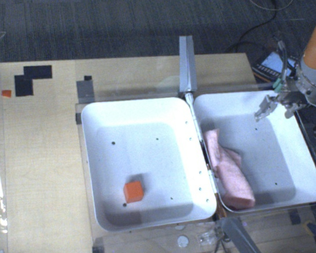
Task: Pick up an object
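Note:
An orange cube lies in the left bin, near its front left corner. A pink folded cloth rests in the right bin, along its left wall. My gripper hovers over the far right part of the right bin, well apart from the cloth. Its two fingers are spread open with nothing between them.
A metal divider rail runs between the two bins at the back. Black blocks and a small orange tag sit on the wooden bench at far left. Cables and a device lie behind the right bin.

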You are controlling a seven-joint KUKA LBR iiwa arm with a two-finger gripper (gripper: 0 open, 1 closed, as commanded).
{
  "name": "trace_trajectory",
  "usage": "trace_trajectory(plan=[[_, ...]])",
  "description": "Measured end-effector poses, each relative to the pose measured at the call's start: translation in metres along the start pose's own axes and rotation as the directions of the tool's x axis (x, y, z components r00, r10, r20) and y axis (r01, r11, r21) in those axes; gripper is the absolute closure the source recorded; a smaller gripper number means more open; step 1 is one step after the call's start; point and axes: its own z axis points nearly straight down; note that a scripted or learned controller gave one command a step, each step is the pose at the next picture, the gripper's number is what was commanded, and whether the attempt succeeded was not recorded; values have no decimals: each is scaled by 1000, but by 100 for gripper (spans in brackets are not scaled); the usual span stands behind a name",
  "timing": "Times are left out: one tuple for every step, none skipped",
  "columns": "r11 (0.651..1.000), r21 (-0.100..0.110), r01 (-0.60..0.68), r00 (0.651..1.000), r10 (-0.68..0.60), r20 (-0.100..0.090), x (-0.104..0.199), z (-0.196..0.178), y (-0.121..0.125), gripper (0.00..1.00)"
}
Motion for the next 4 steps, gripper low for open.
trace_trajectory(plan=[[993,-6,122,993,-122,1,55,142,-16,0],[952,-6,306,952,-306,2,59,151,47,0],[949,-5,314,949,-314,3,35,95,45,0],[919,-5,394,919,-394,3,49,83,62,0]])
